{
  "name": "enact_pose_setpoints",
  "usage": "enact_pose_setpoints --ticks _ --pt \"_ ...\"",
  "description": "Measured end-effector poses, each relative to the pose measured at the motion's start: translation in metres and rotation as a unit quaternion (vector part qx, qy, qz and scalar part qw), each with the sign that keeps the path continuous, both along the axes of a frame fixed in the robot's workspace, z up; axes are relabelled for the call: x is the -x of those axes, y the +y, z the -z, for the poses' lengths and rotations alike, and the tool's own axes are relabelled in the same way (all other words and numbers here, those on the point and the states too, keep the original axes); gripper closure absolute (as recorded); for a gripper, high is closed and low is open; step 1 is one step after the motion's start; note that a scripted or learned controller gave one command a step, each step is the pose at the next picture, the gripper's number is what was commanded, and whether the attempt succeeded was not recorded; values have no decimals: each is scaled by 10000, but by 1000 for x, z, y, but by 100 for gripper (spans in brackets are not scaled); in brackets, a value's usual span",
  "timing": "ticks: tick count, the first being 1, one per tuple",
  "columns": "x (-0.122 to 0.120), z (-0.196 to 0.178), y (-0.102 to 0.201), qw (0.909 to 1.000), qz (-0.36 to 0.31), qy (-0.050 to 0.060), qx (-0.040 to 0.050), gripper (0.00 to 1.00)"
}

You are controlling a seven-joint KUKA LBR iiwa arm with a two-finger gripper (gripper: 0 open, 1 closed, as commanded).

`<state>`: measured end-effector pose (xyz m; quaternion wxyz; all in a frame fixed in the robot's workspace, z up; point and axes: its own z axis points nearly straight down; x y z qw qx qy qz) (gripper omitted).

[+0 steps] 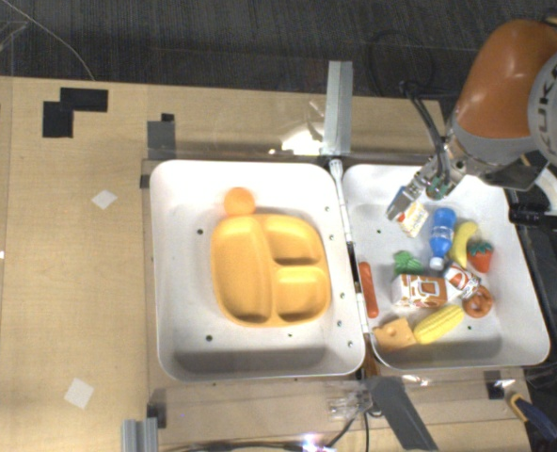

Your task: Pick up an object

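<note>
My gripper (408, 205) hangs over the far left part of the right bin (523, 347), at the end of the grey and orange arm. A small white item with an orange mark (413, 218) sits right at its tip; contact is unclear. Just right of it stands a blue bottle (441, 232), then a yellow banana (463, 241) and a red strawberry (483, 254). Nearer the front lie a green toy (406, 262), a printed carton (420, 290), a brown ring-shaped piece (477, 300), a corn cob (438, 324) and a cheese wedge (394, 333).
A red sausage (369, 288) lies along the right bin's left wall. The left bin (180, 347) holds a yellow divided tray (267, 266) and an orange ball (240, 200) behind it. A metal post (339, 102) rises behind the divider between the bins.
</note>
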<state>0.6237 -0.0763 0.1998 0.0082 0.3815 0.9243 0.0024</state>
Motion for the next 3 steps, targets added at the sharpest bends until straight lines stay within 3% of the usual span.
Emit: enact_pose_setpoints --ticks 1,2,3 --pt "-2 -13 1 10000 -35 -38 6 100" --pt "7 14 -56 9952 978 50 -13 100" --pt "38 -35 -131 9558 2941 40 -29 100"
